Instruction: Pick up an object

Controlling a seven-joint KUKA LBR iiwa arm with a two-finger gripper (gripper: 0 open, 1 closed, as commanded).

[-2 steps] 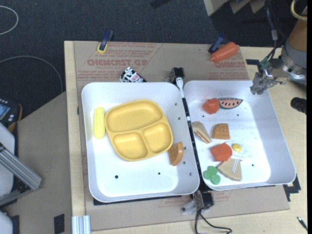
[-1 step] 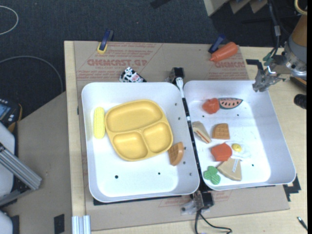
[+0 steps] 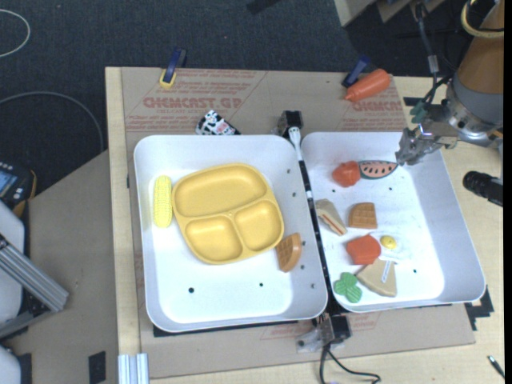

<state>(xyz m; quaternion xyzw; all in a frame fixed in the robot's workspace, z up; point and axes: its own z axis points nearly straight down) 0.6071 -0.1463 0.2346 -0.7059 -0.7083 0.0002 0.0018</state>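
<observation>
My gripper (image 3: 410, 152) hangs over the far right part of the right bin (image 3: 448, 214), just right of a watermelon slice (image 3: 377, 168). Nothing shows between its fingers. The right bin also holds a red tomato-like piece (image 3: 346, 174), a sandwich (image 3: 329, 216), a waffle square (image 3: 362, 215), a red-orange piece (image 3: 364, 250), a small yellow piece (image 3: 388, 242), a green broccoli (image 3: 347, 286) and a tan wedge (image 3: 379, 279). In the left bin (image 3: 160, 294) lie a yellow divided plate (image 3: 226, 211), a corn cob (image 3: 162, 200) and a brown pastry (image 3: 289, 252).
An orange carrot (image 3: 368, 85) lies on the bench behind the right bin. A black-and-white toy (image 3: 214, 123) sits behind the left bin. Clamps grip the board's far edge (image 3: 170, 68). Bare bin floor lies near the right bin's right wall.
</observation>
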